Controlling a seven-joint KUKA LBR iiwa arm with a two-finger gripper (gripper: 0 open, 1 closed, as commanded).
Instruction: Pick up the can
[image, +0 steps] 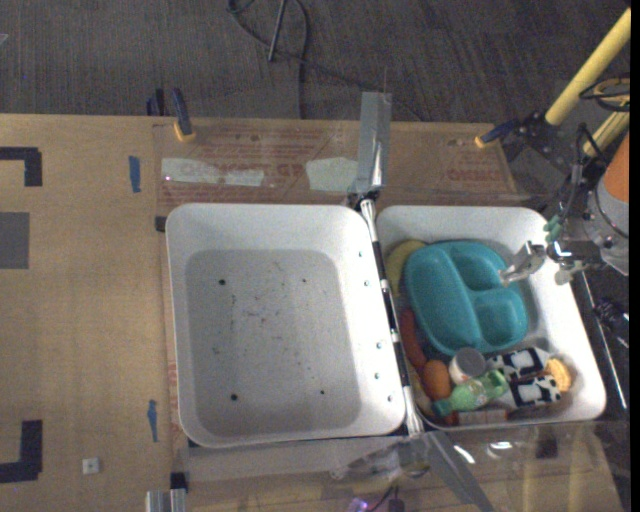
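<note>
Up right, gripper (522, 265) above teal tray (466, 297), finger state unclear, can (466, 364) below, no readable label

Two white bins are sitting side by side on the bench (80, 300). Left bin (190, 240) is showing just a speckled floor w/ small dark holes. Right bin (585, 385) is holding a teal divided tray (465, 295), tilted, w/ a yellow item (400, 258) peeking from behind its upper-left edge. Near the front wall the can (466, 364) is lying beside an orange ball (435, 379), a green item (478, 392) and a black-and-white toy (528, 378), all crowded together. The gripper (524, 262) is hanging over the tray's right edge, arm (610, 215) coming in from the right; nothing between its fingers.
</note>
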